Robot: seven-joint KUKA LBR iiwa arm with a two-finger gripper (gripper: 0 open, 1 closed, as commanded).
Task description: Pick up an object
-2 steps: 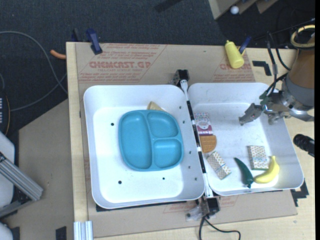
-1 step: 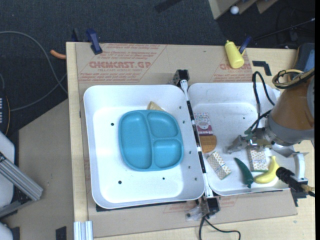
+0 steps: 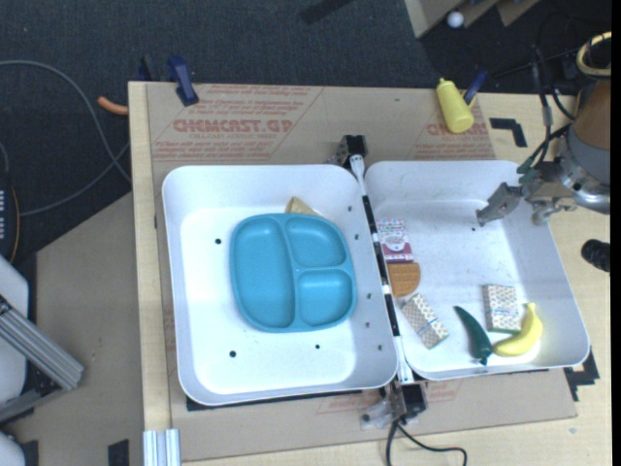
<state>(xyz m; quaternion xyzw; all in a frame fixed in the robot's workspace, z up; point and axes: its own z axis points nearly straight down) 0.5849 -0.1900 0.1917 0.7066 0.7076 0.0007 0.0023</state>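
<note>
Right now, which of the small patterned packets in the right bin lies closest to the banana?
The packet touching the banana, near the bin's lower right corner. The second packet lies beyond the green thing, and the third sits farther up the divider.

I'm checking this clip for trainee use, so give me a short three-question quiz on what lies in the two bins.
1. True or false: the blue divided plate lies in the left bin.
2. Which thing touches the banana in the right bin? A) green pepper B) yellow bottle
3. Fill in: the tool hangs over the right bin's ____ part, far or near.

Key: 1 true; 2 A; 3 far.
</note>
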